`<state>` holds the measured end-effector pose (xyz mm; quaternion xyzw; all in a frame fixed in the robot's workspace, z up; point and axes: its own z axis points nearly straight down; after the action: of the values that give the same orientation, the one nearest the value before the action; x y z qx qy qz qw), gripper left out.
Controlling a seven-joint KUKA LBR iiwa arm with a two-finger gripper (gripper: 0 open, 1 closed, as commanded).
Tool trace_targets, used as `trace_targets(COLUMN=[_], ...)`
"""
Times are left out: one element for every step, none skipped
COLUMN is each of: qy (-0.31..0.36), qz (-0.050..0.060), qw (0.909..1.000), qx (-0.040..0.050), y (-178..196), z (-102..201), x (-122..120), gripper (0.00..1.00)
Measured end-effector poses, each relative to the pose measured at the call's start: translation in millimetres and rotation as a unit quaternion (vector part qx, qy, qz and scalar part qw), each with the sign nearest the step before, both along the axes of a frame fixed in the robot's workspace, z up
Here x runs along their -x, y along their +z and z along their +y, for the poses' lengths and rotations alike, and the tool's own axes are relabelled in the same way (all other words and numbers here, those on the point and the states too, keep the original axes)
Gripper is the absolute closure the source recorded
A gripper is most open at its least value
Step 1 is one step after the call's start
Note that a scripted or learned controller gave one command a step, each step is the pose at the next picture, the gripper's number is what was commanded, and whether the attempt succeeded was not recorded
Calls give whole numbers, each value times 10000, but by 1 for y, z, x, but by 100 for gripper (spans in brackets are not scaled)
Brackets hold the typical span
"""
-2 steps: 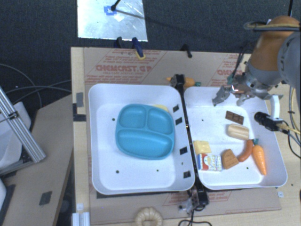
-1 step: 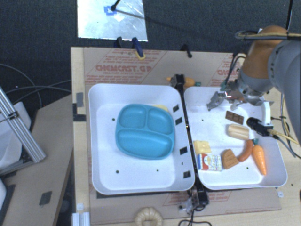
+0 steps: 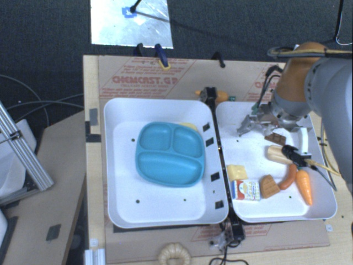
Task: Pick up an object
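The right bin [image 3: 320, 206] holds several small food toys. A yellow cheese wedge [image 3: 237, 172] lies above a small printed carton [image 3: 246, 190], and a brown biscuit [image 3: 269, 186] sits beside them. Further right lie an orange-red sausage [image 3: 287, 177] and an orange carrot [image 3: 304, 186]. A cream piece [image 3: 276, 154] and a small brown block [image 3: 274, 139] lie higher up. My gripper [image 3: 252, 129] hangs over the bin's bare upper left part, to the left of the brown block. Its fingers are spread open with nothing between them.
The left bin [image 3: 121, 203] holds a blue divided plate [image 3: 170, 153] with a pale yellow piece [image 3: 191, 126] at its far edge. A black divider [image 3: 216, 148] separates the bins. A small orange thing [image 3: 221, 96] lies just beyond the bins on the cardboard.
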<state>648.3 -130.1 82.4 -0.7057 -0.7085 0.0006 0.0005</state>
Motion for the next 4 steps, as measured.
trace_targets(qy=[1, 10, 15, 13], qz=[-34, -49, -44, -35], qw=[10000, 10000, 10000, 10000], qx=[5, 2, 2, 1], y=[14, 70, 119, 144], z=[0, 9, 16, 17], x=[-2, -9, -17, -18], gripper=[100, 100, 100, 100])
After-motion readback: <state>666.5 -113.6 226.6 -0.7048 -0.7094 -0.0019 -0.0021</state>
